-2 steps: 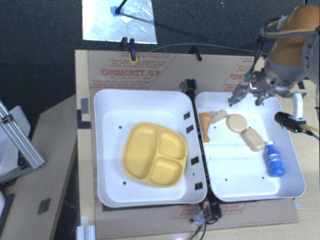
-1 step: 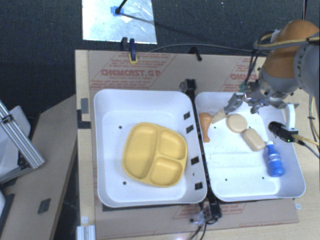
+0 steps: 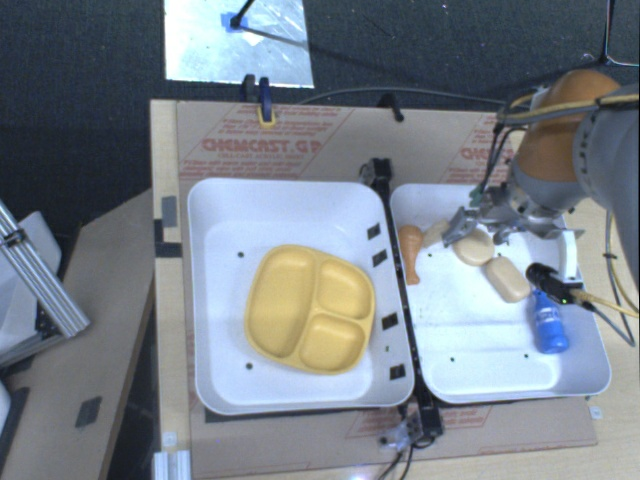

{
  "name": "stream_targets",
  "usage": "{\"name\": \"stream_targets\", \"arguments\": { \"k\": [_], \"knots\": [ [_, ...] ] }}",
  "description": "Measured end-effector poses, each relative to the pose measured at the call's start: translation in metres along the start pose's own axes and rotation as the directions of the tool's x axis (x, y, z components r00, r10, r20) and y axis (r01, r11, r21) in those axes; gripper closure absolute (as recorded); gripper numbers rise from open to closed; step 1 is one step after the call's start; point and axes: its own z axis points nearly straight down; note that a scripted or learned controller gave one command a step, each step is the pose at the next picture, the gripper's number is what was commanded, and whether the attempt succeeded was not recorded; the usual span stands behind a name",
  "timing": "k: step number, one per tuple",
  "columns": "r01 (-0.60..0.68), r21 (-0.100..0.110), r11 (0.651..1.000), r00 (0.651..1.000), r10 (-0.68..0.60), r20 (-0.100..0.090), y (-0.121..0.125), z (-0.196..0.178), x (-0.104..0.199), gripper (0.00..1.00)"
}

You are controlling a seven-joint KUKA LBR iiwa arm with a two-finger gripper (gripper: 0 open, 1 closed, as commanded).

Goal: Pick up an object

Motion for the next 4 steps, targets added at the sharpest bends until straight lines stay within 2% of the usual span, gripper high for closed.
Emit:
{"name": "stream_targets", "arguments": {
  "k": [1, 3, 4],
  "knots": [
    [0.001, -0.005, 1.000, 1.000, -0.001, 0.001, 0.001, -0.014, 0.000, 1.00],
    [0.002, -0.009, 1.000, 1.000, -0.002, 0.001, 0.005, -0.102, -0.002, 1.00],
    [0.002, -0.006, 1.000, 1.000, -0.002, 0.000, 0.006, -0.120, -0.002, 1.00]
  ]
}}
